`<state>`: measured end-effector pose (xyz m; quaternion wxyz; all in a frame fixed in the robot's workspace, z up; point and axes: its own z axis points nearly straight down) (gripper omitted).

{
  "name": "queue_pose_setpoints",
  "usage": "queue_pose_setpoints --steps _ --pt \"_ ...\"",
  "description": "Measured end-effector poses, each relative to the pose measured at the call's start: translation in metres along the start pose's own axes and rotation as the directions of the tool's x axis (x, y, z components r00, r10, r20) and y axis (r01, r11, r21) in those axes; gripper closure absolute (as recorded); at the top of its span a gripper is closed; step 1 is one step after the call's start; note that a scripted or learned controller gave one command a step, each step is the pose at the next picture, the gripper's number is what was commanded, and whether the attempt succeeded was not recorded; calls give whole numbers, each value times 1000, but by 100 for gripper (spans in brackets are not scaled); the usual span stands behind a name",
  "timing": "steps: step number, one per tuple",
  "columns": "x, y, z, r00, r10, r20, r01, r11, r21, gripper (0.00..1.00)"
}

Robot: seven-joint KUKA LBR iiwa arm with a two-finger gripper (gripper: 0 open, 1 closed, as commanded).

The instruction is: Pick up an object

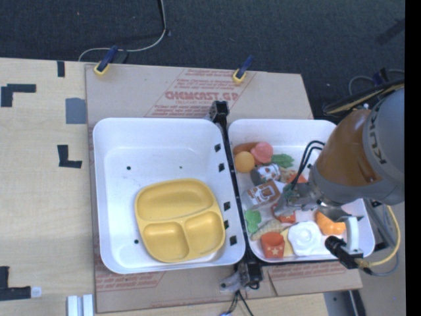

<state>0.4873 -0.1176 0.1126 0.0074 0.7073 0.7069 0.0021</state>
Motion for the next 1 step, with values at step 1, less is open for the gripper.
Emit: queue_pose_setpoints --steps 1 --pt "0 0 0 1000 0 0 0 1000 1 0"
